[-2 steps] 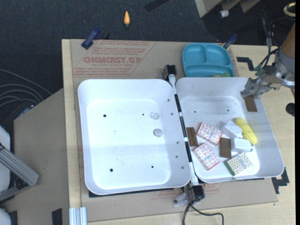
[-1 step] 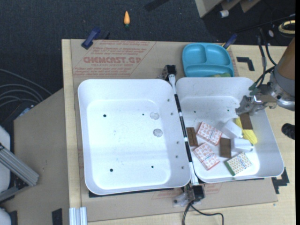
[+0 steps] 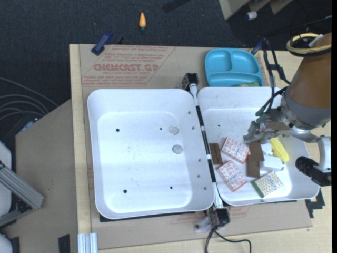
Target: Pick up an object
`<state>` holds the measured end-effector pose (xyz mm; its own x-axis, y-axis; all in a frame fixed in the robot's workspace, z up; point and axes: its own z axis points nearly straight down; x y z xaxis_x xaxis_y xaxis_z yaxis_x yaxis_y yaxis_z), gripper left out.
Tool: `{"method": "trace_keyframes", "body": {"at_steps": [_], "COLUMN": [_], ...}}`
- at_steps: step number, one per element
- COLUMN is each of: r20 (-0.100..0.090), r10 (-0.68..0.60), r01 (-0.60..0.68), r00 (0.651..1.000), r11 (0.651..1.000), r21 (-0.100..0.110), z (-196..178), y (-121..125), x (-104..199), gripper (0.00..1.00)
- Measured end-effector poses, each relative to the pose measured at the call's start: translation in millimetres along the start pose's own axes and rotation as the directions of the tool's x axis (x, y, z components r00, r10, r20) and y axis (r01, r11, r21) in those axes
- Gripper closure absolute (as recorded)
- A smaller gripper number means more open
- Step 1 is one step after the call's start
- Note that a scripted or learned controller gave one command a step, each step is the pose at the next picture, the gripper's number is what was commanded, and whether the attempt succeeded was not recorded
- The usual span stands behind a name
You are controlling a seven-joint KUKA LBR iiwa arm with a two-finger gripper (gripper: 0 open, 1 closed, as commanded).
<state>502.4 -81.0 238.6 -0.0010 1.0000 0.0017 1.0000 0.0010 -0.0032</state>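
Observation:
The right bin point(image 3: 226, 107) holds several small items in its near half. Two pink-and-white patterned boxes point(image 3: 235, 149) point(image 3: 231, 174) lie side by side, with a thin brown bar point(image 3: 215, 153) to their left by the bin's edge. A second brown bar point(image 3: 255, 161), a yellow piece point(image 3: 279, 149), a white block point(image 3: 273, 164) and a green-and-white box point(image 3: 267, 184) lie further right. My gripper point(image 3: 256, 135) hangs low over the bin, just above the far end of the second brown bar and right of the upper patterned box. The arm hides the bin's right wall.
The left bin point(image 3: 105, 157) has two small grey round spots point(image 3: 175, 140) near its right side. A blue divided tray point(image 3: 233, 66) sits behind the right bin. A black clamp point(image 3: 190, 80) sits at the far end of the joint between the bins.

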Motion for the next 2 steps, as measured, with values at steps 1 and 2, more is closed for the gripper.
{"method": "trace_keyframes", "body": {"at_steps": [1, 2], "r20": [0.000, 0.001], "r10": [0.001, 0.001], "r01": [-0.001, -0.001], "r00": [1.000, 1.000], "r11": [1.000, 1.000], "r21": [0.000, -0.003], "z": [21.0, -14.0], "y": [-23.5, -23.1], "x": [54.9, 82.1], "gripper": [1.00, 1.00]}}
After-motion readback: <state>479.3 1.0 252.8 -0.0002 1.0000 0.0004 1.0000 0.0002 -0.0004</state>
